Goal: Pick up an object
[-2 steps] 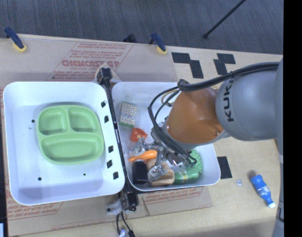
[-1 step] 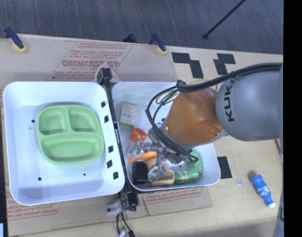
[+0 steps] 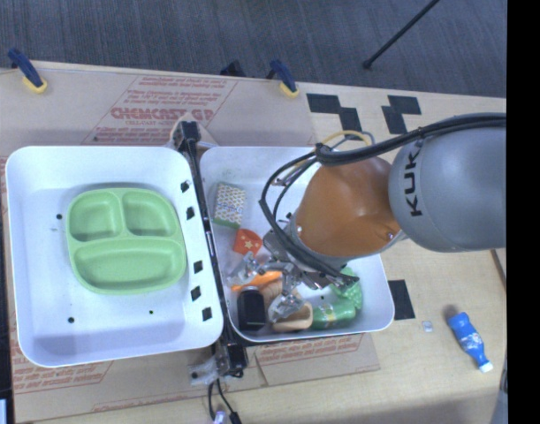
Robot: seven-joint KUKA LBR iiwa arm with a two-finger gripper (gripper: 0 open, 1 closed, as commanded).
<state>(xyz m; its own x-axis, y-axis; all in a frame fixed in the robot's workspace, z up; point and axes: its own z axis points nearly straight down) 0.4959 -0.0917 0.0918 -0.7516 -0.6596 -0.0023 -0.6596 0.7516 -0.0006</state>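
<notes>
While the grey arm's claw (image 3: 292, 283) dips into the right white bin (image 3: 382, 300), its spread is impossible to tell; nothing lifted yet, orange carrot-like toy (image 3: 256, 281) lies at its nine o'clock.

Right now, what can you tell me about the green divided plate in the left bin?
The green divided plate is pale green and looks like matte plastic, a rounded rectangle with three compartments: two smaller ones along the far side, one long one along the near side. It lies flat and right way up on the floor of the left bin, roughly central, apart from the walls. Nothing rests in it or touches it.
</notes>
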